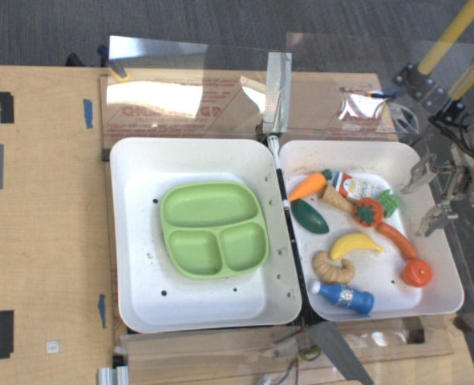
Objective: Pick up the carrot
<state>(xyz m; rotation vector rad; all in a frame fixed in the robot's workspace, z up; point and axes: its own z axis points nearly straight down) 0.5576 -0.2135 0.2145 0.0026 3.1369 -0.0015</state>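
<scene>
- Bench: one brown work surface that bears both containers.
- White bins: two, side by side, a left bin and a right bin, their inner walls touching.
- Green plate: one, with three compartments, lying flat in the middle of the left bin.
- Gripper: one, of grey metal, at the right rim of the right bin; its parts are blurred against the clutter behind, so whether it is spread or closed cannot be told. Nothing is seen held in it.
- Toy foods in the right bin: ten single items.
- Long red pepper: one, slanted, nearest the gripper.
- Blue bottle: one, lying at the near wall.
- Banana: one, mid-bin.
- Carrot: one, orange with a green top, in the far left corner of the right bin, just beside the dividing wall; it lies well apart from the gripper, across the width of the bin, with a white packet and other toys between them.
- Dark green vegetable: one, just below the carrot.
- Round orange fruit: one, at the pepper's lower end.
</scene>
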